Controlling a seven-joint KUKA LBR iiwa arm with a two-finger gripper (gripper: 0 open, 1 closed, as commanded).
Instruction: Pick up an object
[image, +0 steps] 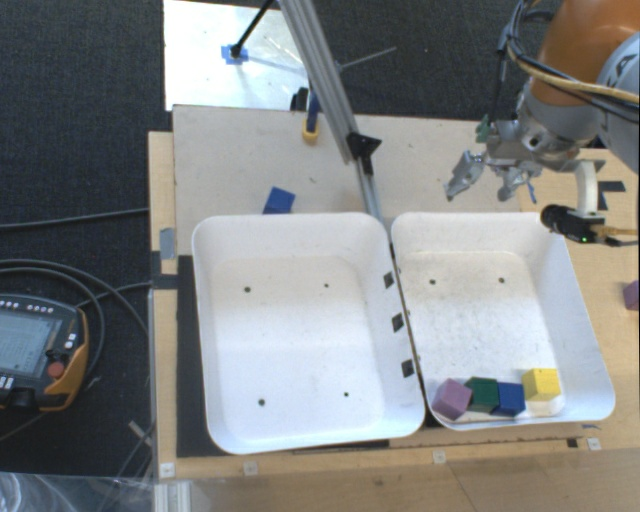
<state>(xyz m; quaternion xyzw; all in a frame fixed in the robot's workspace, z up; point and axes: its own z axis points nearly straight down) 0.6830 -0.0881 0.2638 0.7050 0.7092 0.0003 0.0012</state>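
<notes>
Several small blocks lie along the near edge of the right bin (570, 300): a purple block (451, 397), a green block (483, 391), a blue block (509, 398) and a yellow block (541, 384). My gripper (489, 178) hangs above the bench just beyond the far rim of the right bin, well away from the blocks. Its fingers (461, 180) are spread apart with nothing between them.
The left bin (210, 300) sits beside the right one. A loose blue block (279, 201) lies on the bench behind the left bin. A slanted metal pole (330, 90) crosses above the bench. A teach pendant (35, 350) lies at the far left.
</notes>
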